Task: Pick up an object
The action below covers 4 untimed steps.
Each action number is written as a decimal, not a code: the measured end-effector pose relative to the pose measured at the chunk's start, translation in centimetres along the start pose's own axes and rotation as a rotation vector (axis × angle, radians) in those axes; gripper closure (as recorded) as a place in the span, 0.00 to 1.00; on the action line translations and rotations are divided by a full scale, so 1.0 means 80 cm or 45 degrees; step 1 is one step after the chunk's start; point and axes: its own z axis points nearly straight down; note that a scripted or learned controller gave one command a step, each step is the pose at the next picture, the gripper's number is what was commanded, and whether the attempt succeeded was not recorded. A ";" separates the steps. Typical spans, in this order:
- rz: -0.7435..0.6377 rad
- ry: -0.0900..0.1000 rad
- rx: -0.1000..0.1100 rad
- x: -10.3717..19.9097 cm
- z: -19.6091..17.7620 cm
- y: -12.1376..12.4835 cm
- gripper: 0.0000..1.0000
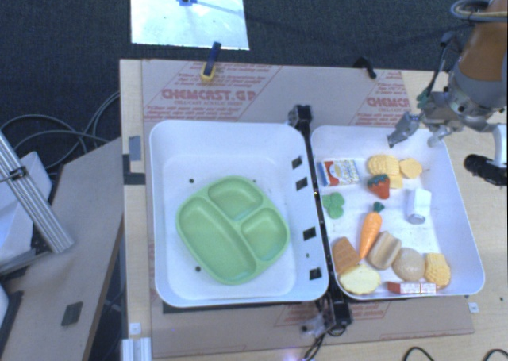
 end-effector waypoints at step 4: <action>-0.007 -0.004 -0.016 0.001 0.143 0.006 0.00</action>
